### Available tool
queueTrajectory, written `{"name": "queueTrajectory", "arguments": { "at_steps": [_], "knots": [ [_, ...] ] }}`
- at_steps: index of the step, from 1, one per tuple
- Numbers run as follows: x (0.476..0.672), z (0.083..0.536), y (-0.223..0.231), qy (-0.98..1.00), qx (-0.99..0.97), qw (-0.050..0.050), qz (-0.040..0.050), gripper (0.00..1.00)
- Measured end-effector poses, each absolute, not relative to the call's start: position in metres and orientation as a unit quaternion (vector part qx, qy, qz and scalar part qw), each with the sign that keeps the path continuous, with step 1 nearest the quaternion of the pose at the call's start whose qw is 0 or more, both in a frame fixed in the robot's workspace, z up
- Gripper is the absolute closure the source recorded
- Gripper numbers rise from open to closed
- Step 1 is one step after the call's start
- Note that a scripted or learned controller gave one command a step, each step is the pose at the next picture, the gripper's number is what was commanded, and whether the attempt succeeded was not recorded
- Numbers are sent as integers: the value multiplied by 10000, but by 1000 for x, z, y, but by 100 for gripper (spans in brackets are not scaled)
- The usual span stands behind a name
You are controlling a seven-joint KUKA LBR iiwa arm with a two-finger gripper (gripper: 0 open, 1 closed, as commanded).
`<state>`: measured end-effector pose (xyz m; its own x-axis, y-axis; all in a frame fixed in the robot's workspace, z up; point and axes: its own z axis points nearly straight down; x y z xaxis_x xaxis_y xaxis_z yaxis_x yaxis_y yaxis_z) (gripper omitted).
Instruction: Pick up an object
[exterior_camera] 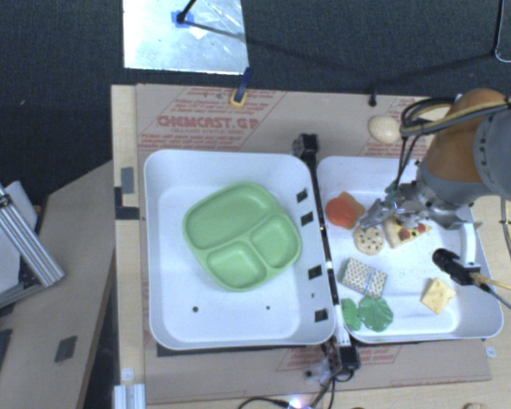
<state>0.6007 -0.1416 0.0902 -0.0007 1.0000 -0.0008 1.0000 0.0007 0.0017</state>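
Green three-compartment plate lying in left white bin; shiny foil sheet beyond the tabletop; cream egg-shaped thing behind right bin.

Toys crowd the right bin; bare floor borders the green tray.

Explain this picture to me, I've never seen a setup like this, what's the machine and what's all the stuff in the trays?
One camera looks down at a slant on a bench with two white bins. The grey and orange machine on the right is a robot arm; its hand is low over the right bin, meant to pick something up. I can't tell whether it holds anything. The left bin has a green divided plate. The right bin has toy food: an orange piece, a cookie, crackers, a green leaf and a cheese wedge.
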Motion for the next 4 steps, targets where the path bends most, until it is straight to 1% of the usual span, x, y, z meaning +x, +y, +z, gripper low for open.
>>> {"name": "queueTrajectory", "arguments": {
  "at_steps": [1, 2, 3, 4],
  "knots": [
    [603, 105, -143, 7073, 7069, 46, 19, 100],
    [602, 169, -143, 7085, 7057, 33, 21, 100],
    [604, 224, -143, 7088, 7054, 34, 22, 100],
    [577, 215, -93, 7102, 7040, -11, 4, 100]
  ]
}}
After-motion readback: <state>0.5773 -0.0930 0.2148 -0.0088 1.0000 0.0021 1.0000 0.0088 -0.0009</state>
